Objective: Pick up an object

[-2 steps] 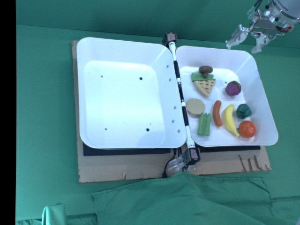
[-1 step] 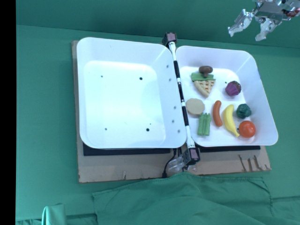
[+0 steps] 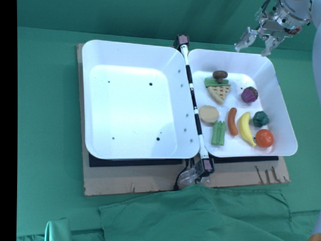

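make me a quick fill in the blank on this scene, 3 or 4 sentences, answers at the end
1. All the toy foods lie in the ____ bin of the camera view.
2. The banana lies between the sausage and the ____.
3. The gripper hangs with its fingers ____, above the bin's far rim.
4. The mushroom sits at the wide end of the ____ slice.

Answers: right; tomato; open; pizza
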Tool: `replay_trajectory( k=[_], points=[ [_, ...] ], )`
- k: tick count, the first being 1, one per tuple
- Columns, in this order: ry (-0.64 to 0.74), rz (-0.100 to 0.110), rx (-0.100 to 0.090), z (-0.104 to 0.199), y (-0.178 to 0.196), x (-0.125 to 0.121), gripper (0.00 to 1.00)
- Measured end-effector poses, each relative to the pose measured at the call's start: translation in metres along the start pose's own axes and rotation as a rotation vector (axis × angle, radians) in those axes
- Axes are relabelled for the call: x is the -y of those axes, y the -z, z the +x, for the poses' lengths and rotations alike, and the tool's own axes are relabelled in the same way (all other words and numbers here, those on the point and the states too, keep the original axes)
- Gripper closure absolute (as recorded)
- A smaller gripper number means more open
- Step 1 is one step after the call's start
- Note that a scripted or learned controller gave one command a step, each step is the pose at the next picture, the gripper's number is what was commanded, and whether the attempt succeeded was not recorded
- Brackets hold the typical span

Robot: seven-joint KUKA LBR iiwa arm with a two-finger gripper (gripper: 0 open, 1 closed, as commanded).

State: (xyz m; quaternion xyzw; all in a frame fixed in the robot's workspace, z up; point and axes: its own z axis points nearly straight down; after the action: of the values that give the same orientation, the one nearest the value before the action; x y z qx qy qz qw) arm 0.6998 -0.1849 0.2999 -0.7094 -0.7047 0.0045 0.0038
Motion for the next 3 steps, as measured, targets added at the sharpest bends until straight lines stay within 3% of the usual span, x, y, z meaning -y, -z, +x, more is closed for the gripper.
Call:
replay_trajectory(
  k=[1, 2, 3],
  points=[
    [0.004, 0.001, 0.002, -0.004, -0.100, 0.000, 0.00],
    [0.005, 0.009, -0.001, -0.001, -0.115, 0.000, 0.00],
    [0.009, 0.021, -0.010, 0.004, -0.107, 0.000, 1.00]
  ],
)
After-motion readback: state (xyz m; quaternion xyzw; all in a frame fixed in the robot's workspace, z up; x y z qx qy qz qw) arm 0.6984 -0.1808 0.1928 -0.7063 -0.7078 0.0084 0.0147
